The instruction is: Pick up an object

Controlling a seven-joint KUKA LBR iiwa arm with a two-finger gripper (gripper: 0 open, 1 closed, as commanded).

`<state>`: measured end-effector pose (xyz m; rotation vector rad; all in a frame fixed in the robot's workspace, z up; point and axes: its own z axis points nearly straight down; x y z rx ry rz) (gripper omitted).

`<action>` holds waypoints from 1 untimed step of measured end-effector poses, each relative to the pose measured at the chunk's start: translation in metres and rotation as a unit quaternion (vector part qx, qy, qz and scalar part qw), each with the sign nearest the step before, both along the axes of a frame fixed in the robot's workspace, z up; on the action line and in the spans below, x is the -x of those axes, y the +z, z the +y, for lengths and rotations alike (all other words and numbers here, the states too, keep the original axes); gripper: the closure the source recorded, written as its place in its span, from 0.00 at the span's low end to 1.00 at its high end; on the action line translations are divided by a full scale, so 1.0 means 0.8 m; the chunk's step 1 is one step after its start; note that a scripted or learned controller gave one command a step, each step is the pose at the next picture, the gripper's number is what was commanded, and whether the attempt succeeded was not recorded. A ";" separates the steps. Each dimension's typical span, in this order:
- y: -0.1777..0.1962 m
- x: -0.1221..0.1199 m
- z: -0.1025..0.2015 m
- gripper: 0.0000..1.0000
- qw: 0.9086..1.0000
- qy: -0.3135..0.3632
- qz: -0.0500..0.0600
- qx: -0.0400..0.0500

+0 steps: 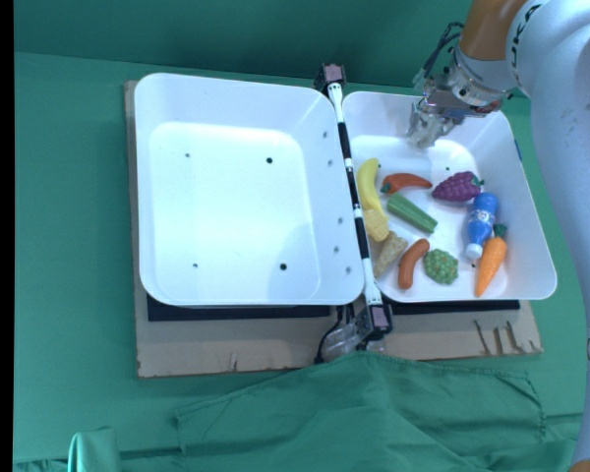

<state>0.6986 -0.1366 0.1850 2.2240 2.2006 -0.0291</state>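
Over the far end of the right bin (531,264), the gripper (428,126) hangs above bare white floor, its fingertips pointing down. Whether it is spread wide or drawn narrow I cannot tell from this angle. Nothing is seen between its tips.

The toys lie apart from it, nearer the camera in the same bin. Banana (372,197) runs along the inner wall, touching a tan cone-like piece (388,253) at its near end. Red chili (405,181) sits just beside the banana's upper part; green cucumber (411,212) lies slantwise below the chili. Purple grapes (456,186) rest closest to the gripper, toward the outer side. A blue-and-white bottle (479,222) is just beside the grapes, with the carrot (491,261) against it. Sausage (412,263) and a bumpy green fruit (440,265) sit side by side.

Left bin (167,96): white floor, a few dark dots.
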 end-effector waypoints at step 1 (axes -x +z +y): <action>0.000 0.000 0.003 1.00 1.000 0.000 0.000 -0.002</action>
